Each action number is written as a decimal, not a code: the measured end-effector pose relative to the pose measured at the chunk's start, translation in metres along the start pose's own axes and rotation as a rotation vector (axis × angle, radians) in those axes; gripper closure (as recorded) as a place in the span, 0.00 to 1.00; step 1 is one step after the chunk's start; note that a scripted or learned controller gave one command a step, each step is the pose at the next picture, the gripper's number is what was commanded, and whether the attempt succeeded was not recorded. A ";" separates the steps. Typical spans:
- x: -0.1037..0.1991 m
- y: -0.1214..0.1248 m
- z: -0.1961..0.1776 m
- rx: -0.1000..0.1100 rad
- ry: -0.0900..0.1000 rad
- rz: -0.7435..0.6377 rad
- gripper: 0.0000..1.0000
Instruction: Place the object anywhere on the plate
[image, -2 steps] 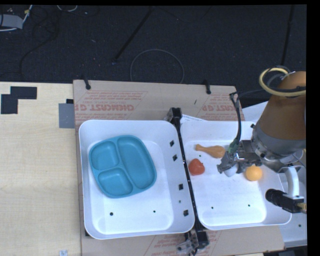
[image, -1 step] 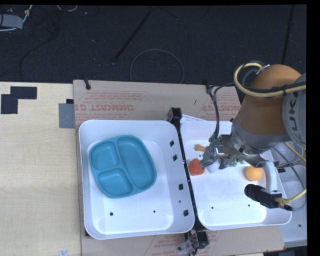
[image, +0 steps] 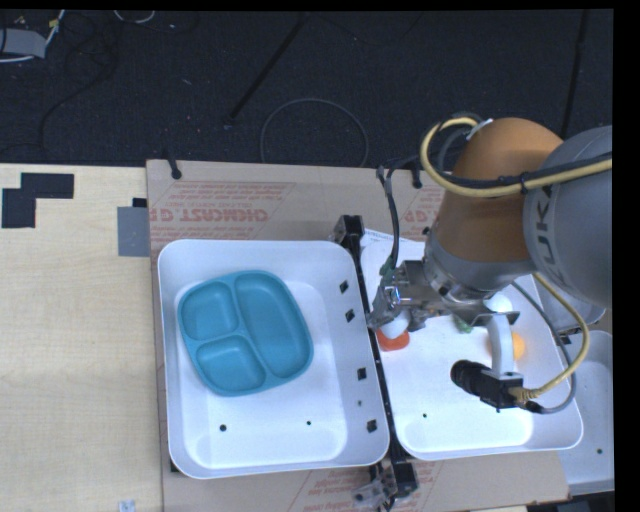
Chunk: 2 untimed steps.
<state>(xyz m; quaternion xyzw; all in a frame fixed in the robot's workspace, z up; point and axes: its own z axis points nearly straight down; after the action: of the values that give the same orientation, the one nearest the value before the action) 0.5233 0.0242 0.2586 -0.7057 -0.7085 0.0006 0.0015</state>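
Note:
A blue plate (image: 243, 331) with three compartments lies in the left white bin (image: 260, 440). My gripper (image: 394, 318) hangs low over the left side of the right bin (image: 450, 435), close to the divider between the bins. Directly under it sits a small object with a white top and an orange-red base (image: 395, 339). The view does not show whether that object is in the gripper's grasp. The arm's wrist covers much of the right bin's far half.
An orange-yellow object (image: 517, 346) lies at the right side of the right bin, and a small green piece (image: 464, 324) peeks out from under the wrist. Cardboard (image: 220, 205) lies under both bins.

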 end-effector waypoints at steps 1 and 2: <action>0.055 0.011 0.019 0.002 0.000 0.000 1.00; 0.112 0.023 0.033 0.001 -0.001 0.000 1.00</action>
<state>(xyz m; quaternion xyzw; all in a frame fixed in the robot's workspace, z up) 0.5453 0.1358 0.2256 -0.7058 -0.7084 0.0013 0.0014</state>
